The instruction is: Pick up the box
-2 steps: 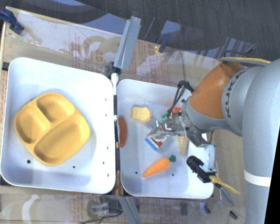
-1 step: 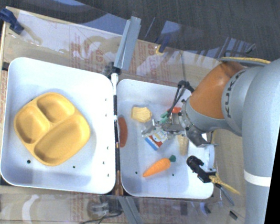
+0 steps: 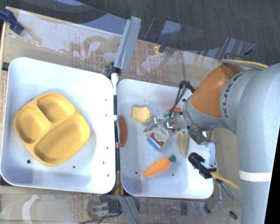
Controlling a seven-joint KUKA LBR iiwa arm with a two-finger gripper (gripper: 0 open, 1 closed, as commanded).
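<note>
Down near the front edge of the right bin [image 3: 132, 187] lies an orange carrot [image 3: 158, 167]. Just behind it, in the middle of that bin, the small box [image 3: 155, 141] rests flat. The gripper [image 3: 165, 125] hangs right over the box; I cannot tell how its jaws stand. A yellow corn piece [image 3: 140, 114] sits farther back. The left bin [image 3: 7, 113] holds a yellow tray [image 3: 52, 128].
</note>
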